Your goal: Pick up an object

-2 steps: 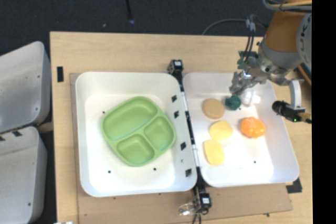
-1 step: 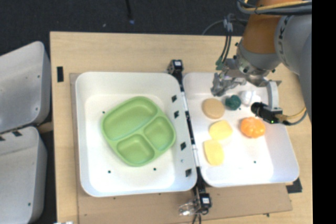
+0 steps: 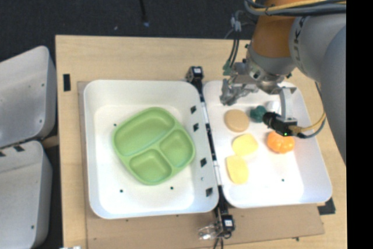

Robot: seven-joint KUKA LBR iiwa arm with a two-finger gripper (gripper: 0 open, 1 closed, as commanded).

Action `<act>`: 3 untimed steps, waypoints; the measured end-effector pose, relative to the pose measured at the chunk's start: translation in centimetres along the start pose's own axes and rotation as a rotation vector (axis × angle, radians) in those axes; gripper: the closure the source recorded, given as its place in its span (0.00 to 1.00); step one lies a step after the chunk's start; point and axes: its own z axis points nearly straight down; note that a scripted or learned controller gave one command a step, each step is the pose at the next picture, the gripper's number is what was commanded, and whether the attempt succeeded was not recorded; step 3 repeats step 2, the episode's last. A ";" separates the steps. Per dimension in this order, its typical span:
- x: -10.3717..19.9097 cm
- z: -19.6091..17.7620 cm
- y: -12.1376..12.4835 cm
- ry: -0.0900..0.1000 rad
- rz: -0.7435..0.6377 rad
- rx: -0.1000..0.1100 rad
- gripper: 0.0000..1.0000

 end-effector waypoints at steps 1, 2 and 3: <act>5.2 -1.5 0.7 0.000 -0.001 -0.001 1.00; 11.2 -1.4 0.4 0.001 -0.002 0.000 1.00; 11.2 -1.4 0.4 0.001 -0.002 0.000 1.00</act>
